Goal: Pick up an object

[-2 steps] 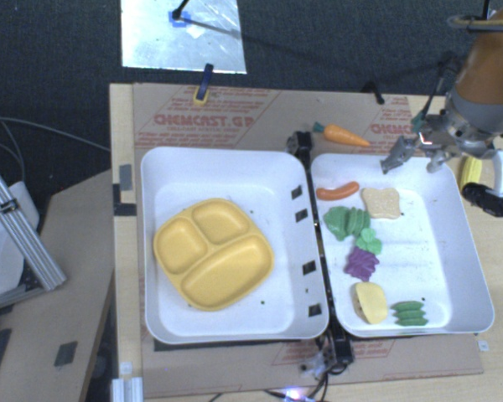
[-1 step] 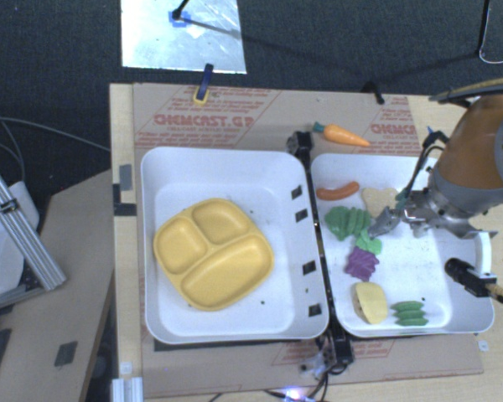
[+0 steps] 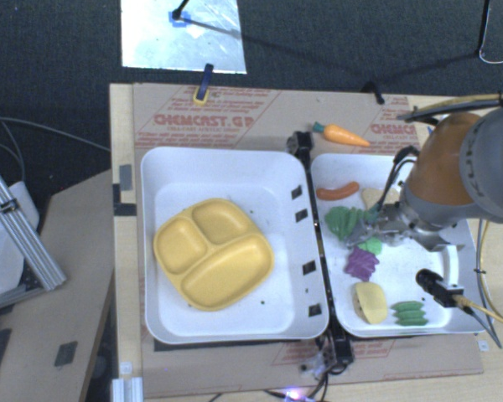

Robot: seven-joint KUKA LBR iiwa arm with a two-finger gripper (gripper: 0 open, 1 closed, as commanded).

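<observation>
Down low in the right-hand bin (image 3: 461,323): gripper (image 3: 375,227), width impossible to tell beneath the wrist. Just beside it, away from the arm: green leafy toy (image 3: 344,222); a purple bunch (image 3: 362,263) close beneath. Probably light, hard plastic, ridged and slippery. Best pinched across the narrower waist, not the frilled edges.

We see a smooth, glossy yellow plastic divided tray (image 3: 213,253) in a matt white plastic bin (image 3: 226,167); printed brown cardboard (image 3: 235,117) covers the desk, beside dark rough carpet (image 3: 50,48).
</observation>
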